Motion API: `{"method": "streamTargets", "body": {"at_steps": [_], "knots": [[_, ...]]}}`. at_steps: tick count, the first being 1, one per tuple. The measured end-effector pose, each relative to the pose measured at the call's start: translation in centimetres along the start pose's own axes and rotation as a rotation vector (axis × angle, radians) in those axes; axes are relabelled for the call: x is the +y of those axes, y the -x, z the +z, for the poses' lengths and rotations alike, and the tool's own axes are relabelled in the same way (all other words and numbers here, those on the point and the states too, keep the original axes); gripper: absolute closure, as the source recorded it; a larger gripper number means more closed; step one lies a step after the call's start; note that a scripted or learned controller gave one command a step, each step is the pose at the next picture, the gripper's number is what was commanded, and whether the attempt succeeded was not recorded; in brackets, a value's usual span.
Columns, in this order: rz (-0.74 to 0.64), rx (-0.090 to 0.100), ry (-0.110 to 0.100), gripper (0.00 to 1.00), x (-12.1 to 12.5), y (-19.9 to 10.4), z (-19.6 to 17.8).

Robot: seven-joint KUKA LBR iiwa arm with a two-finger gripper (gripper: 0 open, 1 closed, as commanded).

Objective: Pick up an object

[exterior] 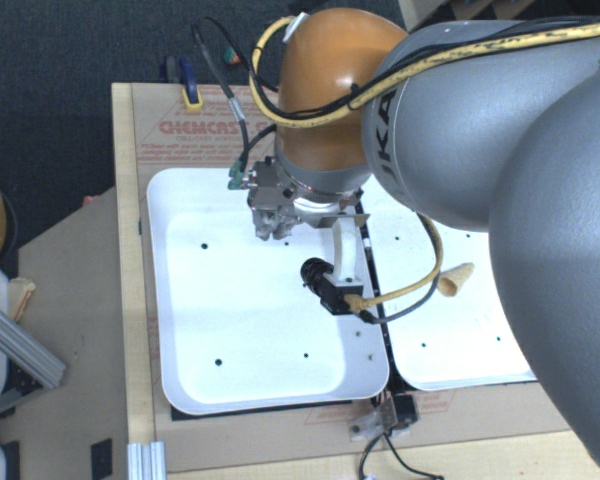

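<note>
Grey tool low over left bin

Hangs at the upper middle of the left bin [180,368], tool [270,223] under the orange band; cannot tell how far open, nothing seen in its grip. Tan, cone-shaped object [456,279], small and pale. Lies in the right bin [470,373], well apart from the tool, beyond the bins' shared edge.

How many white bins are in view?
2: the left bin lies mostly exposed; the right bin sits beside it, largely covered by the arm.
</note>
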State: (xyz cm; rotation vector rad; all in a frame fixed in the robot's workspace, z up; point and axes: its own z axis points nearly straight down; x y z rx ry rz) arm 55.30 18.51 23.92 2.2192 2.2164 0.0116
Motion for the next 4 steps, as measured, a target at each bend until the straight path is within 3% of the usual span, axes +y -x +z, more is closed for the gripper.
{"method": "streamTargets", "body": {"at_steps": [1, 2, 3, 4], "knots": [[0.002, 0.0, 0.002, 1.0, 0.9, 3.0, -8.5], [-0.011, -0.002, -0.022, 1.0, -6.5, -4.5, -0.8], [0.001, 0.002, 0.002, 1.0, -6.3, -1.4, -10.5], [-0.004, -0.004, -0.016, 1.0, -7.5, -4.0, -4.2]]}}
